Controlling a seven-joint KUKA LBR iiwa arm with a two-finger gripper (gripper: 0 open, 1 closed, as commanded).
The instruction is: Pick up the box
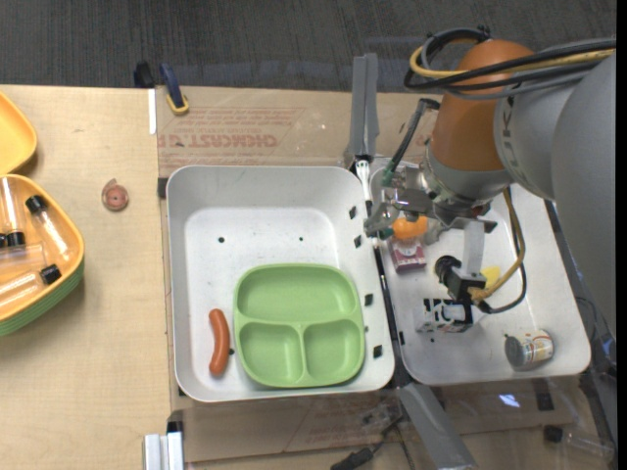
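Gripper (407,225) is low in the right bin (563,292) at its left wall, right over the small pink box (409,255) beside an orange ball (409,227); grasp state unclear, looks like approach/grasp step, next needs a confirmed pinch before lifting.

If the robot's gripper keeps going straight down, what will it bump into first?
Probably the small pink box in the right bin. The gripper points down just above it, with something orange by its tip. One slanted view makes depth hard to judge, so it may land beside the box.
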